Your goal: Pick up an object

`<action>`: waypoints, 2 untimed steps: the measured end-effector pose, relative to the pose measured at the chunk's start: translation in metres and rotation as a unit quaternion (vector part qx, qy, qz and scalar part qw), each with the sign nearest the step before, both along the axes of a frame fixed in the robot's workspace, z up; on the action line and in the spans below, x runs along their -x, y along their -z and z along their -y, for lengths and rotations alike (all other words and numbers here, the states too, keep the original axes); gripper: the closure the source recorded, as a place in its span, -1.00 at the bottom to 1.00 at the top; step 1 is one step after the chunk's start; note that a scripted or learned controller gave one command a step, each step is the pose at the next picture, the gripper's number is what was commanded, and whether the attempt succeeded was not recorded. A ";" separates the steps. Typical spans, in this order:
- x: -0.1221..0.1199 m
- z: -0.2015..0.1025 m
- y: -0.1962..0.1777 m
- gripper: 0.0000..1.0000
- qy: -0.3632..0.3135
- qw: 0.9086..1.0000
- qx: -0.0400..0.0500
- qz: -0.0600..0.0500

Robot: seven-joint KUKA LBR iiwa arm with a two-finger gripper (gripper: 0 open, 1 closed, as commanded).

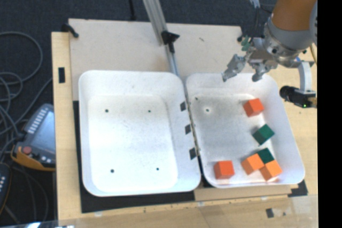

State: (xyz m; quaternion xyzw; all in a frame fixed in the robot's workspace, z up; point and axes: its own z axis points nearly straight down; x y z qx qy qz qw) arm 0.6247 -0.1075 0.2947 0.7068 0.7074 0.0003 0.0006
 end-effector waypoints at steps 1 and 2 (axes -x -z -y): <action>0.093 0.044 0.086 -1.00 0.004 1.000 0.000 -0.006; 0.042 0.076 0.198 -1.00 0.002 1.000 0.001 0.001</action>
